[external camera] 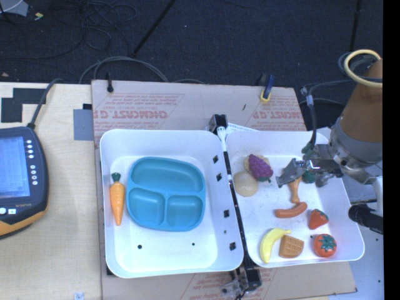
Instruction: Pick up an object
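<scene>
Right bin (262, 144): bare floor along the far wall and down the middle. Obstacles ring it: purple fruit (259, 166) and pale ball (245, 184) at left, sausage (290, 211) centrally, banana (270, 242), waffle (290, 247) and tomato (324, 245) along the near wall. Left bin (156, 261): blue tray (165, 192) fills the centre, carrot (117, 195) just beside it.

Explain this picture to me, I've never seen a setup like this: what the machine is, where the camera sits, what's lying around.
One camera looks down at a slant on a bench with two white bins. The grey and orange arm is a robot reaching in from the right; its pincer hangs over the right bin, and I see nothing held in it. The left bin holds a blue plate and a carrot. The right one holds toy food: grapes, sausage, banana, waffle, strawberry, tomato. Its job is to pick one up.
</scene>
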Robot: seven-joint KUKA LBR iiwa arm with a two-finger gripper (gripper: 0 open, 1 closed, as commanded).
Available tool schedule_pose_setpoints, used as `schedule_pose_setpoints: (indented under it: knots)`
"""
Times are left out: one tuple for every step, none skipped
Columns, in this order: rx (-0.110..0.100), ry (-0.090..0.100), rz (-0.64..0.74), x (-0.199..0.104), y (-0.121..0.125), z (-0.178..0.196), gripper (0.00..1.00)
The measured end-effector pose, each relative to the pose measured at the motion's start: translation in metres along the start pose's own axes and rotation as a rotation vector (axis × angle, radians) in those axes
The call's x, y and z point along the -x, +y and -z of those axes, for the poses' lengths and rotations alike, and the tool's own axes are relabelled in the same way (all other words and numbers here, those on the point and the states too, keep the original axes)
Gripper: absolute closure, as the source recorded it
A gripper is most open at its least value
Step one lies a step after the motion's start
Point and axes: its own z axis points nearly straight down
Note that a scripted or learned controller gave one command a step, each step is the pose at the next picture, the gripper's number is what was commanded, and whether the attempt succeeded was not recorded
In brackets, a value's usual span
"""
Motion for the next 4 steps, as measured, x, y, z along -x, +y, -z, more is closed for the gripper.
schedule_pose_setpoints:
  knots:
    - [-0.002, 0.000, 0.000, 0.001, 0.000, 0.010, 1.00]
    - [-0.002, 0.002, 0.005, -0.056, -0.038, 0.011, 1.00]
    - [0.006, 0.001, 0.008, -0.123, -0.036, 0.067, 1.00]
    - [0.007, 0.001, 0.008, -0.185, -0.036, 0.127, 1.00]
